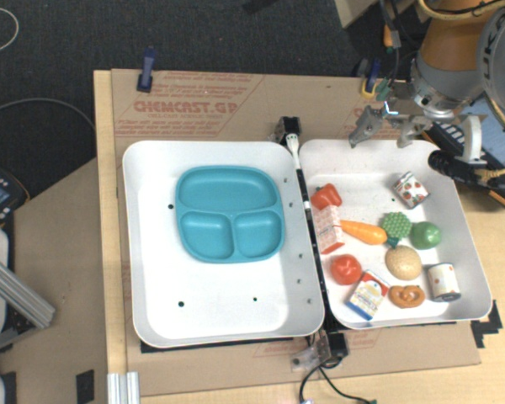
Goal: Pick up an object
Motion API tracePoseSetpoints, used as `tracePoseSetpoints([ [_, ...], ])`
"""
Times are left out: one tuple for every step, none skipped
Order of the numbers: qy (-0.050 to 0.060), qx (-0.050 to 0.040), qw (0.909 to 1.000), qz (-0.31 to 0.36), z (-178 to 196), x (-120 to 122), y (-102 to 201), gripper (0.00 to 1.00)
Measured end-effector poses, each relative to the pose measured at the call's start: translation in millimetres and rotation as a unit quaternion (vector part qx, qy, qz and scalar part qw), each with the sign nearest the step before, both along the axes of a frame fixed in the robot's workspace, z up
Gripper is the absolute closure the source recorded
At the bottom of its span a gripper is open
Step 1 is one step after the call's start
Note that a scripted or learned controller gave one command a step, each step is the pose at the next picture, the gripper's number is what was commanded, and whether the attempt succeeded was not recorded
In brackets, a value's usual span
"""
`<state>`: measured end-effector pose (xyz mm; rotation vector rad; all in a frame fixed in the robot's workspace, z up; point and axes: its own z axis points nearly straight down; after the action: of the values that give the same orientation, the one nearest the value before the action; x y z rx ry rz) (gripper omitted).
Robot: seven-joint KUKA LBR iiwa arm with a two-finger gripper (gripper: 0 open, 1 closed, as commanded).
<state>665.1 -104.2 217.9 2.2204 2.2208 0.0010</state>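
The desk is a brown board with red letters printed on it. Two white bins sit on it side by side, touching in the middle.

The left bin holds one thing — a blue plate with three parts, one big on top and two small below. It lies flat in the upper half of the bin.

The right bin is full of small toy food. Near the middle wall is a red pepper, and just under it a pink and white packet. An orange carrot lies beside the packet, pointing across the bin. Next to the carrot's tip is a bumpy green piece, maybe broccoli, and a round green ball touches it on the right. Below them sits a pale egg-shaped thing. A red tomato is lower down, with a blue and white carton close by and a brown pretzel to its right. A small white can stands in the bottom right corner. A little white box with red spots lies alone near the top.

The end effector hangs over the top edge of the right bin, above all the toys. Its two fingers are spread apart and nothing is between them.
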Motion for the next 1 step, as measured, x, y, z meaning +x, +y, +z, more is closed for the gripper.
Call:
tracePoseSetpoints([
  [-0.003, 0.0006, 1.0000, 0.002, 76.6, -29.9, 47.2, 0.00],
])
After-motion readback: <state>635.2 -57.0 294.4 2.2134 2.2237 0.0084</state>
